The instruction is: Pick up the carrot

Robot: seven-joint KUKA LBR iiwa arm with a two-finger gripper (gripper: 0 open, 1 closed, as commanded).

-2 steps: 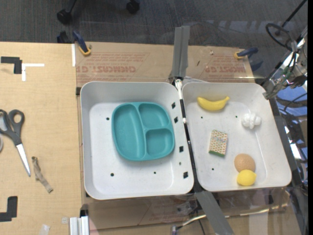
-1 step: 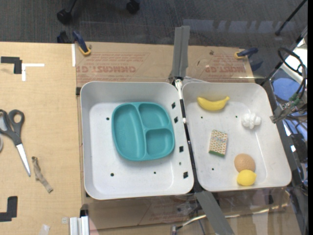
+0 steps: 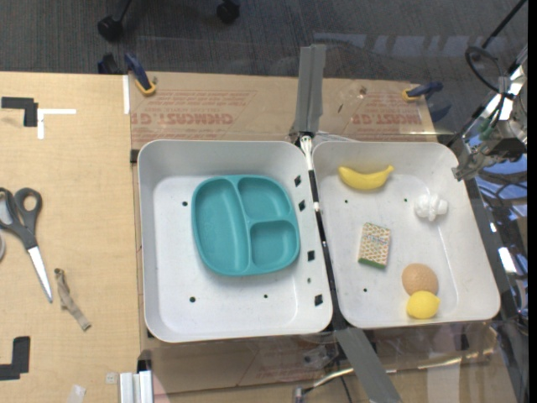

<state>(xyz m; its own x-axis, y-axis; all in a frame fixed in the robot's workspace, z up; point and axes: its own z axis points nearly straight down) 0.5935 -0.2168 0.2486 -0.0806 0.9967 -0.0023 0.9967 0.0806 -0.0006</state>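
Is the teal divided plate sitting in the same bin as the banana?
No: the teal divided plate lies in the left bin, while the banana lies in the right bin.

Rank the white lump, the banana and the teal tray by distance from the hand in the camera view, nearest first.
Measured from the hand, at the right bin's far right corner:
1. White lump, right bin, just inside that corner.
2. Banana, right bin, far left.
3. Teal tray, middle of the left bin.
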